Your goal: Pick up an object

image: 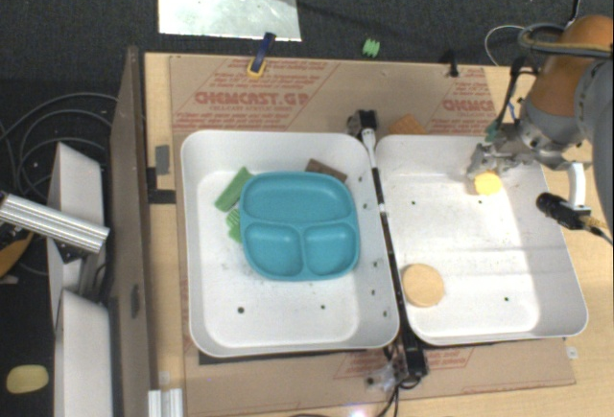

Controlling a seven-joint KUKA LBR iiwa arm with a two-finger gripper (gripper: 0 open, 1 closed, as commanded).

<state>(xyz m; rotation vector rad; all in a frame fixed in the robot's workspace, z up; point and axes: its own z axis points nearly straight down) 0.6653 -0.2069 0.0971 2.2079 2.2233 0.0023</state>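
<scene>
A small yellow object (488, 184) shows in the right bin (537, 310), near its far edge. My gripper (487, 166) hovers right over it at the far right of that bin, its tip touching or just above the yellow piece. Whether the piece is held cannot be told from this angle. A round tan disc (422, 285) lies at the near left of the same bin. In the left bin (206, 310) sits a blue divided plate (297, 224), with green pieces (232, 190) tucked under its left edge and a brown piece (326, 169) behind it.
The ridge between the two bins (382, 214) runs down the middle. The grey arm with its orange band (566, 89) comes in from the right, above the far right corner. Cardboard (288, 94) lies under both bins.
</scene>
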